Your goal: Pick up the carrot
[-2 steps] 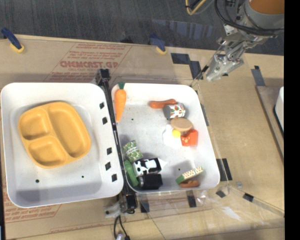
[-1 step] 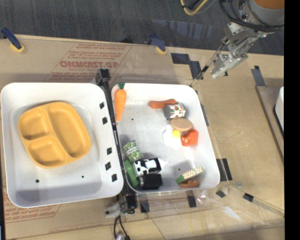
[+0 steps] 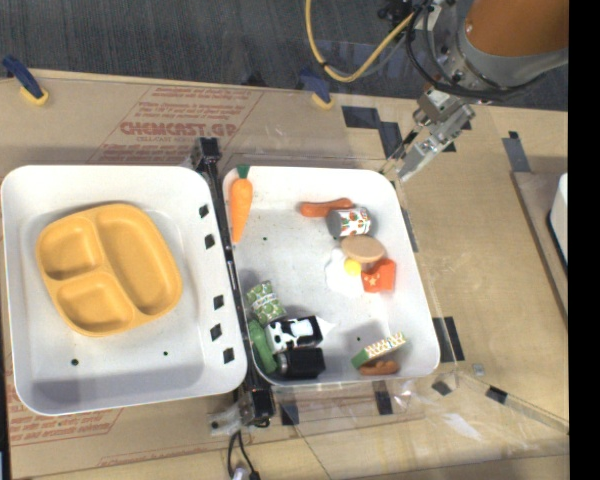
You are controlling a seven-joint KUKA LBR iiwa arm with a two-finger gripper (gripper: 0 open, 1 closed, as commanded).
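Up against the right white plastic bin's [image 3: 420,298] far-left wall lies the orange carrot [image 3: 240,202]; gripper [image 3: 412,163] hovers at the far-right corner, fingers together, holding nothing.

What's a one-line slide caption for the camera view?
Gripper poised above the right bin's far corner, carrot lying untouched against the bin's left wall, yellow divided tray in the left bin.

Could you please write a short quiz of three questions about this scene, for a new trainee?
1. True or false: the carrot lies in the bin on the right.
2. What sits in the left bin? A) yellow divided tray B) a cup C) a banana
3. Fill in: the gripper hovers outside the right bin, near its far ____ corner.

Key: 1 true; 2 A; 3 right.
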